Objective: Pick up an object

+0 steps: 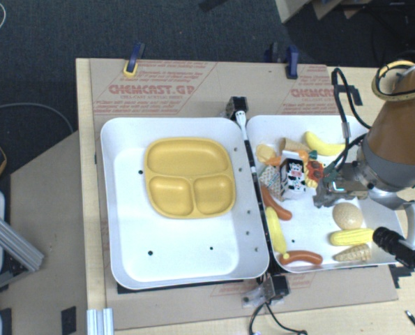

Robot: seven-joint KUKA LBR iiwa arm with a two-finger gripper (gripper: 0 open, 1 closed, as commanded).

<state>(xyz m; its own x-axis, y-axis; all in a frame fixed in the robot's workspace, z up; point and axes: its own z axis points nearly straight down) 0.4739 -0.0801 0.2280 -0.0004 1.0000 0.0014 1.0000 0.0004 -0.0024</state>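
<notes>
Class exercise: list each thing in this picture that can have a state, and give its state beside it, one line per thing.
Yellow divided tray: lying flat in the left bin, compartments bare.
Banana: lying in the right bin, near the far wall.
Corn cob: lying on its side.
Sausage: lying by the near wall.
Gripper: low over the right bin.

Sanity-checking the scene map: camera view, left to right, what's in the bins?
Left bin → yellow divided tray → corn cob by the right bin's left wall → small black-and-white figure → gripper → beige egg-shaped object.
</notes>
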